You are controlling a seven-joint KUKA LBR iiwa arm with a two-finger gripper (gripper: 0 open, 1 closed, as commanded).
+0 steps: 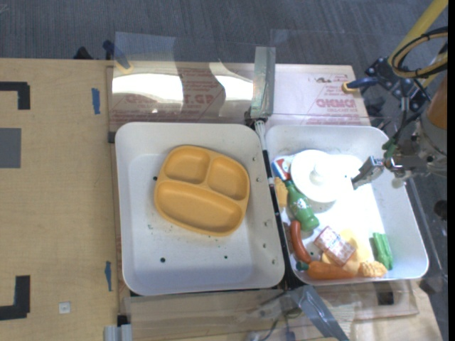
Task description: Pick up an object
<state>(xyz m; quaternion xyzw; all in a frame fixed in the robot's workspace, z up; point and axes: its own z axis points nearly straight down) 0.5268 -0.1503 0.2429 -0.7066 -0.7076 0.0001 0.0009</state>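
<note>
The claw (364, 173) hangs over the right bin (412, 219), just beside a white round lid (320, 176), and I cannot tell its state, while an orange divided plate (202, 189) lies in the left bin (135, 212).

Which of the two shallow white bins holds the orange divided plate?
The left shallow white bin holds the orange three-compartment plastic plate; the right shallow white bin holds small toy foods instead.

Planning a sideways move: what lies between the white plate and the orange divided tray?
In the camera view, the bins' adjoining rims lie between the orange divided tray and white plate.
</note>
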